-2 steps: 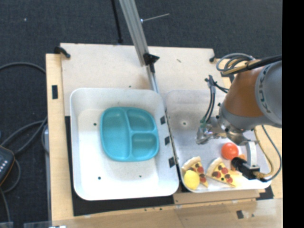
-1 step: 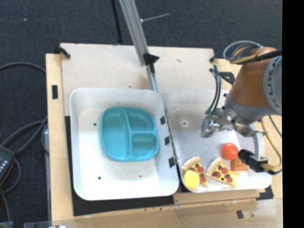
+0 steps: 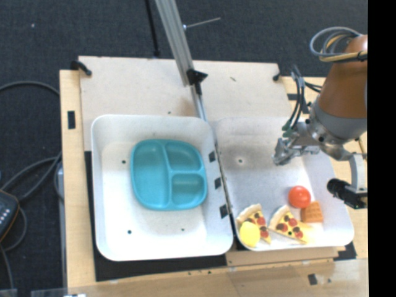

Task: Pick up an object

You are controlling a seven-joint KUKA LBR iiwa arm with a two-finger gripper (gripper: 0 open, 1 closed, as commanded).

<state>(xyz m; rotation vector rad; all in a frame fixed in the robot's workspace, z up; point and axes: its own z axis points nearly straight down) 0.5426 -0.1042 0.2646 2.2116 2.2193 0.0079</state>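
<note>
Your gripper (image 3: 282,154) hangs over the right shallow white bin (image 3: 247,135), and you cannot tell its state.

Near that bin's front edge you have a round red tomato toy (image 3: 299,196), a small orange block (image 3: 312,213), two pizza slice toys (image 3: 288,223) and a yellow disc (image 3: 249,233); the left white bin (image 3: 111,228) holds a teal divided plastic plate (image 3: 167,174).

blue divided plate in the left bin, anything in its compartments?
Empty. The blue plate lies flat in the left bin, and all three compartments show bare blue. The toy food sits in the right bin.
</note>
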